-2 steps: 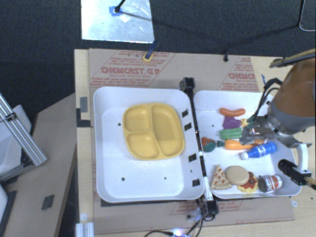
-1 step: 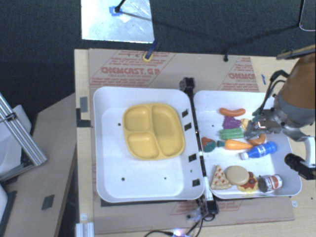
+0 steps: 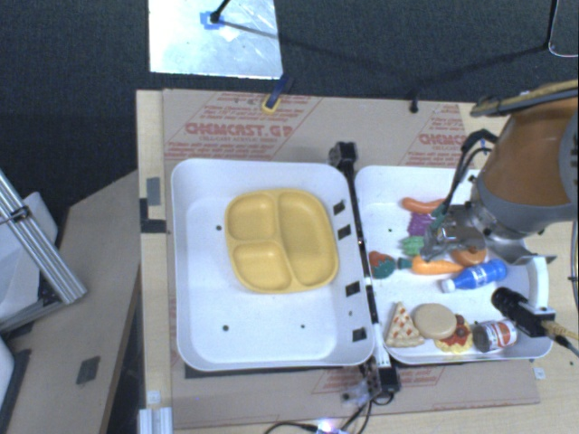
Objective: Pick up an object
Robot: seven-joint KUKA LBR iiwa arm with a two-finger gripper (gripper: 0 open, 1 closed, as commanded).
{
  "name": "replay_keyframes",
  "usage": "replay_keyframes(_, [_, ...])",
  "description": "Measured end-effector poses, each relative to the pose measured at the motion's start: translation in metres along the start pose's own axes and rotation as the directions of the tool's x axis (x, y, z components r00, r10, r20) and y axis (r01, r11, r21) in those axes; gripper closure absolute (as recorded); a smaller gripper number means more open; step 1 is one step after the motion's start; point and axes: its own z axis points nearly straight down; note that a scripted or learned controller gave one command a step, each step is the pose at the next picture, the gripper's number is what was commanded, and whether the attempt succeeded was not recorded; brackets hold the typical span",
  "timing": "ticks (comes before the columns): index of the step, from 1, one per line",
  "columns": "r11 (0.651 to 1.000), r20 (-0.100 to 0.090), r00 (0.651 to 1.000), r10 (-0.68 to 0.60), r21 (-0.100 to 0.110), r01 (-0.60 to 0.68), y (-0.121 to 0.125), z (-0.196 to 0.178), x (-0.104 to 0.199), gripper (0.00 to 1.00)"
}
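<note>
Here, over the right bin (image 3: 543, 283), low among the toys: the pincer (image 3: 445, 239), dark and small, opening not possible to tell, nothing seen between its fingers. Just under it, an orange carrot (image 3: 436, 265), probably the thing to pick; touching or not, cannot tell. Risk, as a judgement: closing on two things together, or pushing the carrot away, because of the crowding. Very near: a purple toy (image 3: 416, 226), a green piece (image 3: 414, 244), a blue bottle (image 3: 473, 277) beside the carrot, an orange-red pepper-like toy (image 3: 420, 204) a little behind. Nearer the front edge: a pizza slice (image 3: 403, 325), a burger (image 3: 436, 320), a small can (image 3: 494, 334), well apart from the pincer. In the left bin (image 3: 194, 242), a yellow divided plate (image 3: 279, 240), not in the way. Beneath both bins, a cardboard-covered surface (image 3: 235, 127)
</note>
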Motion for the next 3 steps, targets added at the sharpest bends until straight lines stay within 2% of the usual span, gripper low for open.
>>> replay_keyframes(1, [1.0,0.0,1.0,0.0,0.001,0.0,-0.006,0.006,0.048,1.0])
replay_keyframes(2, [1.0,0.0,1.0,-0.002,0.001,0.002,0.006,0.015,0.105,1.0])
replay_keyframes(3, [1.0,0.002,1.0,0.003,0.001,-0.003,-0.003,0.017,0.115,1.0])
